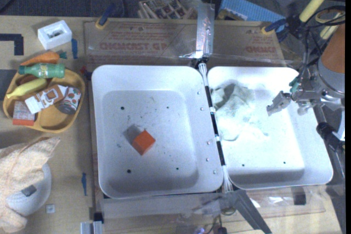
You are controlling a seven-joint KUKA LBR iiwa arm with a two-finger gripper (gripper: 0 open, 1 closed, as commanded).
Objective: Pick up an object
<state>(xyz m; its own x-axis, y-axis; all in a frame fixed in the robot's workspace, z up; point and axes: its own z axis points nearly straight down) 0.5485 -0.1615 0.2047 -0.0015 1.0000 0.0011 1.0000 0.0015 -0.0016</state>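
An orange cube [145, 142] lies in the left bin [109, 90], touching a small grey block [132, 132] at its upper left. In the right bin [285, 164], a crumpled clear and grey wrapper [233, 100] sits near the left wall. My gripper [289, 106] hangs over the right side of the right bin, well to the right of the wrapper. It is open, with nothing between its fingers. The arm's orange band [334, 57] shows at the right edge.
A yellow bowl [57, 123] of toy food stands left of the bins, with a white box [55, 34] behind it and a cloth [24, 172] in front. Cardboard [148, 44] lies behind the bins, and cables run near the arm.
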